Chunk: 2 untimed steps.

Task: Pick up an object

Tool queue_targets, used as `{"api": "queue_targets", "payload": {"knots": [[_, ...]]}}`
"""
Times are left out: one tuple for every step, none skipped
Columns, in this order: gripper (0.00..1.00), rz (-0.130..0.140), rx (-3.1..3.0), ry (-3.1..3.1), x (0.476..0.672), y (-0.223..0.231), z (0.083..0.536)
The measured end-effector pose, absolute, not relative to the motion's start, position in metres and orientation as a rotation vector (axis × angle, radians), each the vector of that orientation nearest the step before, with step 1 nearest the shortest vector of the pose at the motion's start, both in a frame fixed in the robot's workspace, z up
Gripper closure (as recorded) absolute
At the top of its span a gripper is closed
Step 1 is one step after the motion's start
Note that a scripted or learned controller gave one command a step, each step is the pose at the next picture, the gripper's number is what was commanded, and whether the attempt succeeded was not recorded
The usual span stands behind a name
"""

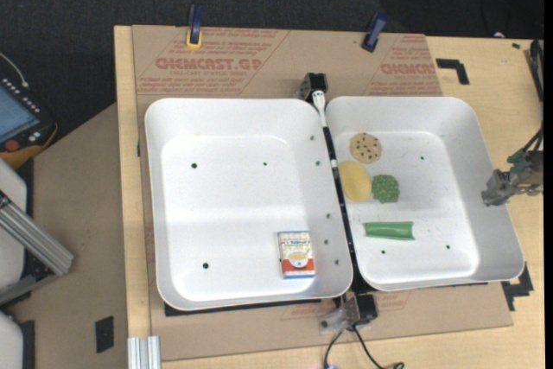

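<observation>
**Hanging at the right bin's far rim**

I am reaching in from the right, and my gripper (504, 184) is hanging just over the right-hand rim of the right bin (449, 112), well apart from everything lying inside it. It is showing small and blurred at this edge, so I cannot tell whether it is spread or closed, and nothing is showing in it.

Four things are lying in the left half of the right bin. A round speckled cookie (365, 148) is sitting nearest the back. Just in front of it a yellow lump (354, 182) is lying beside a knobbly green ball (385, 188), the two nearly touching. A flat green strip (389, 230) is lying crosswise nearer the front.

In the left bin (160, 186) a small printed carton (295, 254) is lying alone near the front right corner.

Both bins are resting on a brown board on the table (259, 56), with two blue clamps (195, 17) gripping its back edge.
</observation>
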State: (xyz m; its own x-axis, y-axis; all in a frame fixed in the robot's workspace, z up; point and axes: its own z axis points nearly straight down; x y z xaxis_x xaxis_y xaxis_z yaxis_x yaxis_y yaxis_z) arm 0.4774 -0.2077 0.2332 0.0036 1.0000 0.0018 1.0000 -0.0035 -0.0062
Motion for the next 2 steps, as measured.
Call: {"api": "queue_targets", "payload": {"knots": [[1.0,0.0,-2.224,-2.225,0.48,-0.207,0.247],[1.0,0.004,-2.22,-2.215,0.478,-0.224,0.189]]}}
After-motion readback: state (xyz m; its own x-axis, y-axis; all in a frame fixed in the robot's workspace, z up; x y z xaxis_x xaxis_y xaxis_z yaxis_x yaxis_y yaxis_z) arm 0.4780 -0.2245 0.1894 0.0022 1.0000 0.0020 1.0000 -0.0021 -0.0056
